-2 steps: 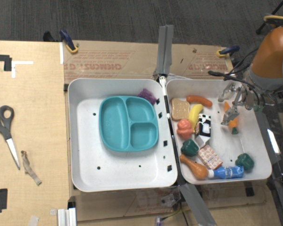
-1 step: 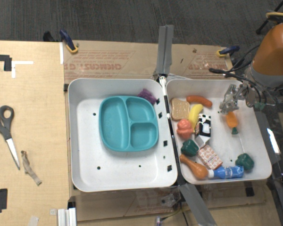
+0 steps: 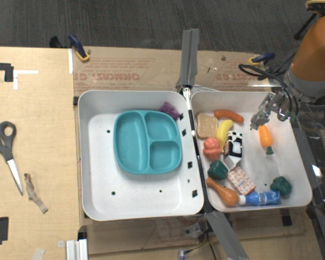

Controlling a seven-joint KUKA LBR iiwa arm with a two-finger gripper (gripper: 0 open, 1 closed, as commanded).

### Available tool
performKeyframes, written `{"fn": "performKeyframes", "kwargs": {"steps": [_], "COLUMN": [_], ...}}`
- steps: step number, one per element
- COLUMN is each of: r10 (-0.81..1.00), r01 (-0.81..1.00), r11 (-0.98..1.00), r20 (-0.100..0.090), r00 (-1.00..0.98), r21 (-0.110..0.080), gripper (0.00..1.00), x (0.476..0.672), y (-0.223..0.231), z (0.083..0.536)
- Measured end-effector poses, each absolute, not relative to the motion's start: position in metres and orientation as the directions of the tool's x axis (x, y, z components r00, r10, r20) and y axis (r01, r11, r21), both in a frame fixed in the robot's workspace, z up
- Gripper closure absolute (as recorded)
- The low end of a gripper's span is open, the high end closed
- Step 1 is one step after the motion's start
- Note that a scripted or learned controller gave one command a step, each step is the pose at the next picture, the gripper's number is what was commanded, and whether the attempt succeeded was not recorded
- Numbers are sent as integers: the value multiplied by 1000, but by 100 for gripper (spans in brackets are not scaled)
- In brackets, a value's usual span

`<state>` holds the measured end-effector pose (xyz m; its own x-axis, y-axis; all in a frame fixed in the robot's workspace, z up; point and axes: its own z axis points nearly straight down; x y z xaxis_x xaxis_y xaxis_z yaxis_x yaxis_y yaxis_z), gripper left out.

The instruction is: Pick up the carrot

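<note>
Grey metal gripper (image 3: 266,114) hangs over the right bin (image 3: 300,155), can't tell if its fingers are apart or together, too small and blurry. The carrot (image 3: 266,137) lies just below it on the bin floor, nothing crowding it. Further left sit a sausage (image 3: 228,115), banana (image 3: 224,131), toast slice (image 3: 207,125) and a blue bottle (image 3: 261,199). Left bin (image 3: 92,161) holds a teal divided plate (image 3: 148,142). Cardboard (image 3: 119,72) behind has mirrored print, unreadable.

- A turquoise plate (image 3: 149,142) lies in a white bin (image 3: 92,161).
- An orange carrot (image 3: 266,137) has a green stem.
- A yellow banana (image 3: 224,131) sits beside a tan bread slice (image 3: 207,125).
- A blue bottle (image 3: 261,199).
</note>
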<state>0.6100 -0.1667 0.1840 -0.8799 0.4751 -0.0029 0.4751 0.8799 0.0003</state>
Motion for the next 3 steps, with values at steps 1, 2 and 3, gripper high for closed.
{"fn": "performKeyframes", "kwargs": {"steps": [1, 2, 3], "r10": [317, 313, 424], "r01": [317, 313, 424], "r11": [949, 950, 906], "r20": [-2, -3, -3], "r00": [-949, -950, -906], "r21": [0, 0, 0], "gripper": [100, 100, 100], "x": [518, 530, 507], "y": [-106, -184, -222], "z": [225, 93, 244]}}
